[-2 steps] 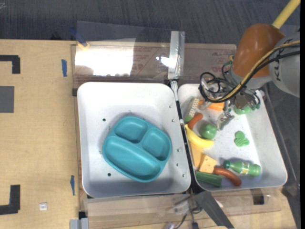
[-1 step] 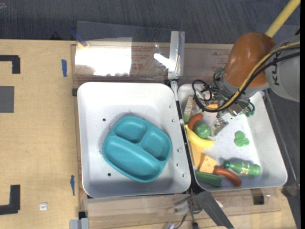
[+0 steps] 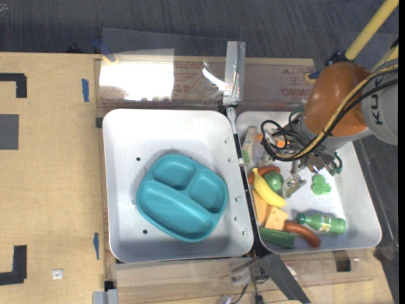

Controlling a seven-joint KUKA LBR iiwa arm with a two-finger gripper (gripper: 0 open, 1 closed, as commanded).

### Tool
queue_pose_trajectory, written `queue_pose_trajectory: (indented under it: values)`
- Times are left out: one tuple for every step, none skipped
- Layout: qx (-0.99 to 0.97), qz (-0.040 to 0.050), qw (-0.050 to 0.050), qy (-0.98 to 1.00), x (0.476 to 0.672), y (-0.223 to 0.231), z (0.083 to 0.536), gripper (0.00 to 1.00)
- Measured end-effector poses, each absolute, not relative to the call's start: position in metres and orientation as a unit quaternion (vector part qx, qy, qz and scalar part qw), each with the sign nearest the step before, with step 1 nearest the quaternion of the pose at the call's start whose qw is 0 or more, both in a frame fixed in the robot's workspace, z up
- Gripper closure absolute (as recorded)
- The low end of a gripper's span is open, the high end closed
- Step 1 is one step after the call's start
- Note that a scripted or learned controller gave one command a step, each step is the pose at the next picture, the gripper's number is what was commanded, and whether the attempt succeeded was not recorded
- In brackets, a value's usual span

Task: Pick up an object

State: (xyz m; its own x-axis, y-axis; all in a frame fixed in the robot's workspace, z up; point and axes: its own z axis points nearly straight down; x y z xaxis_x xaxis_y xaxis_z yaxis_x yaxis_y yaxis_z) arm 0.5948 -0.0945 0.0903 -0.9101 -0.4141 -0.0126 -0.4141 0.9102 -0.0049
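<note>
While the grey arm (image 3: 380, 116) with its orange band (image 3: 338, 100) reaches in from the right side of the tabletop (image 3: 44, 170), the tool (image 3: 297, 181) sits low in the right bin (image 3: 367, 214), and cables hide it too much to tell whether it is spread or closed. Over in the left bin (image 3: 120, 132) lies a teal divided tray (image 3: 183, 197), tilted, its long axis running from the bin's near-left corner toward its far-right one. The right bin is crowded along its left wall: a yellow banana (image 3: 267, 192) slants from far-left to near-right, a green round fruit (image 3: 274, 181) touches it, a cheese wedge (image 3: 275, 219) sits just below. Near the front edge a green bottle (image 3: 323, 222) lies on its side, pointing left-right, beside a red sausage (image 3: 304, 231). A small green toy (image 3: 321, 185) rests just right of the tool.
</note>
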Motion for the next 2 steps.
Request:
queue_pose_trajectory:
  values:
    - [-0.167,-0.0012,0.007,0.986,0.5034,-0.0938,0.0904,0.00]
    - [-0.151,-0.0011,0.007,0.989,0.5033,-0.0934,0.0903,0.00]
